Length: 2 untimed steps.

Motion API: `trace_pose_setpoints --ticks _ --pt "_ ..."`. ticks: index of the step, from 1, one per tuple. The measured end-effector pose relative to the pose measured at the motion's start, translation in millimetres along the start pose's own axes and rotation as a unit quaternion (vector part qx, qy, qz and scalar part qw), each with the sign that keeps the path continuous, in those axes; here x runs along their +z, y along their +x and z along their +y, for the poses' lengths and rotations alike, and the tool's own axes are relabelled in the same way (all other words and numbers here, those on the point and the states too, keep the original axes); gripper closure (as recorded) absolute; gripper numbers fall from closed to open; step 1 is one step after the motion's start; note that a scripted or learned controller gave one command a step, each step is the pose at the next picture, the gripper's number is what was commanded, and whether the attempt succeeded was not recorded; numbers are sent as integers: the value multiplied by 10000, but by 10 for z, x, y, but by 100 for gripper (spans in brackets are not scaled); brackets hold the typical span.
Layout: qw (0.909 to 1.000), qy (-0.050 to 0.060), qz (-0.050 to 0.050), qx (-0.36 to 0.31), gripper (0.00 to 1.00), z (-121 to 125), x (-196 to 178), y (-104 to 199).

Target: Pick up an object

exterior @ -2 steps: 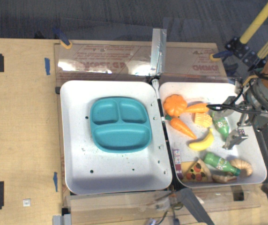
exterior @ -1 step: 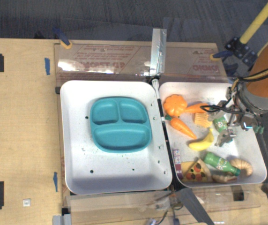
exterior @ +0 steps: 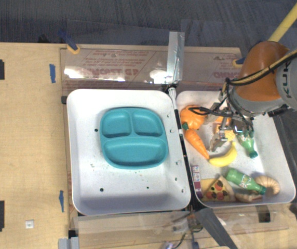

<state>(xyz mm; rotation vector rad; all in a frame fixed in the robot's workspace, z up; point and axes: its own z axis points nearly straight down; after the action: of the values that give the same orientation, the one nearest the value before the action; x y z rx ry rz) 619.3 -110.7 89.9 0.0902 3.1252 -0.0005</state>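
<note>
A teal divided plate (exterior: 134, 137) is lying in the middle of the left bin (exterior: 81, 154). The arm (exterior: 273, 79) is reaching from the right over the right bin (exterior: 281, 162), with its gripper (exterior: 222, 135) hanging above the banana (exterior: 224, 157). An orange pepper (exterior: 191, 116) and a carrot (exterior: 196, 142) are sitting at that bin's left side. Nearer, a pizza slice (exterior: 216, 189), a green bottle (exterior: 244, 181) and a croissant (exterior: 268, 183) are lying along the near edge. Another green bottle (exterior: 249, 146) is lying right of the gripper.

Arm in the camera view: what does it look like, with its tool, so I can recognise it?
The arm is grey with a rounded orange band above the wrist. Black and yellow cables run along it. The tool is a small metallic assembly with dark wiring.
</note>
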Motion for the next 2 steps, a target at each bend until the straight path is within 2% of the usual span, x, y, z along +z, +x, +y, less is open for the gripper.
trace_pose_setpoints --ticks 1,2 --pt "9957 2 19 927 0 60 -9 759" --pt "9551 18 20 2964 0 -337 16 72"
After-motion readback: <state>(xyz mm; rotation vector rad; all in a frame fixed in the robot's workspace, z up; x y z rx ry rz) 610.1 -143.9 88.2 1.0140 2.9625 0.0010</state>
